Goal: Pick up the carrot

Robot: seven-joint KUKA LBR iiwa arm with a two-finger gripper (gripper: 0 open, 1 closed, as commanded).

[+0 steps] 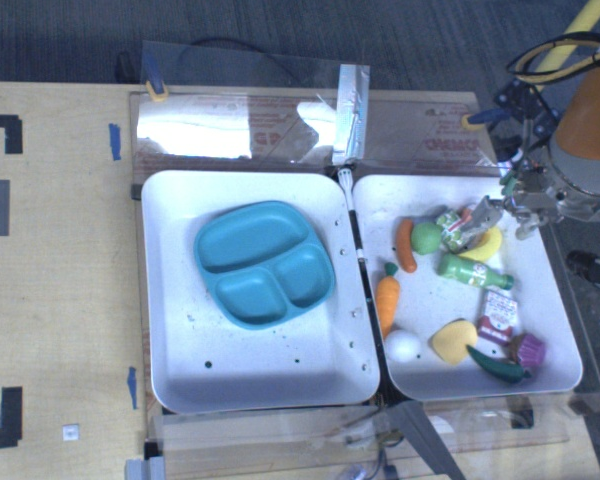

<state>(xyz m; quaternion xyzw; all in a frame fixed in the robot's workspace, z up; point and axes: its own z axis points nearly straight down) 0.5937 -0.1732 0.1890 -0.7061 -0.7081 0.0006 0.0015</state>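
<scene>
The pale wooden worktop (pixel 60 298) carried two shallow white bins side by side. The left white bin (pixel 170 348) held a blue plastic plate with three compartments (pixel 265 263), lying slightly turned near the bin's middle.

The right white bin (pixel 560 368) held the toy food. The small orange plastic carrot with a green top (pixel 387 301) lay close to that bin's left wall, its green end pointing away from the camera and its tip toward the near edge. Just below the tip sat a round white ball (pixel 403 346). Further back, a narrow orange-red sausage-shaped piece (pixel 406 245) lay beside a round green piece (pixel 425 236). A green plastic bottle (pixel 472 270) lay on its side near the middle, with a yellow banana-like piece (pixel 485 246) just behind it. Toward the near right corner were a yellow wedge-shaped piece (pixel 452 339), a small white and red carton (pixel 498 314), a purple piece (pixel 528 349) and a dark green pod-like piece (pixel 498 366).

The metal end effector (pixel 510 206) hung over the back right part of the right bin, near the banana-like piece and well apart from the carrot. Whether it was open or closed could not be told, and nothing could be seen held in it.
</scene>
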